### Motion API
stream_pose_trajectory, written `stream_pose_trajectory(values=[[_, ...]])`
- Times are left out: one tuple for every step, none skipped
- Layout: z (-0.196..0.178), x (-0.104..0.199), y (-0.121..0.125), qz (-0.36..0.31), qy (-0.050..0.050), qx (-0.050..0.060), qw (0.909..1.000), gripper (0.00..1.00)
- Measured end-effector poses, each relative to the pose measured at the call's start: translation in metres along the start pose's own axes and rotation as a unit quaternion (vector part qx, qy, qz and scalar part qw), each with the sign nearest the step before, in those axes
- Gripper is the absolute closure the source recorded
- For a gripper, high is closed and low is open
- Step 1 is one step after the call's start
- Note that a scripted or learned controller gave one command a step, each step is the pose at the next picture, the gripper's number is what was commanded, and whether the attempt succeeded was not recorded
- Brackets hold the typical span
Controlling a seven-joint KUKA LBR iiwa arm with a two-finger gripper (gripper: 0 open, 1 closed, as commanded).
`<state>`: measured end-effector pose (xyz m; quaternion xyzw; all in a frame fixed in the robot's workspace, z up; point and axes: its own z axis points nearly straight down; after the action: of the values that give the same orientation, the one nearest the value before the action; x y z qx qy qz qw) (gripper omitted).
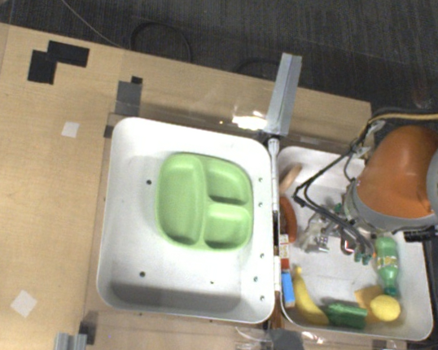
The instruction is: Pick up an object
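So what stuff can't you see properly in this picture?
- The tool: small and tangled in cables under the orange band, so open or shut is unclear.
- Green bottle: its top is covered by the arm.
- Brown thing along the right bin's left wall: too blurry to name.

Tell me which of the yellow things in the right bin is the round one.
The lemon, in the near right corner of the right bin. The banana, left of it, is long and curved.
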<state>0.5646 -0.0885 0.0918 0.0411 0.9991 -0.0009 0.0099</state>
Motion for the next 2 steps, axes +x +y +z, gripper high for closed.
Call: stream_pose_trajectory(values=[[-0.002, 0.053, -0.007, -0.007, -0.003, 0.0, 1.0, 0.0], [-0.001, 0.04, -0.003, 0.085, 0.003, 0.0, 0.9964, 0.0]])
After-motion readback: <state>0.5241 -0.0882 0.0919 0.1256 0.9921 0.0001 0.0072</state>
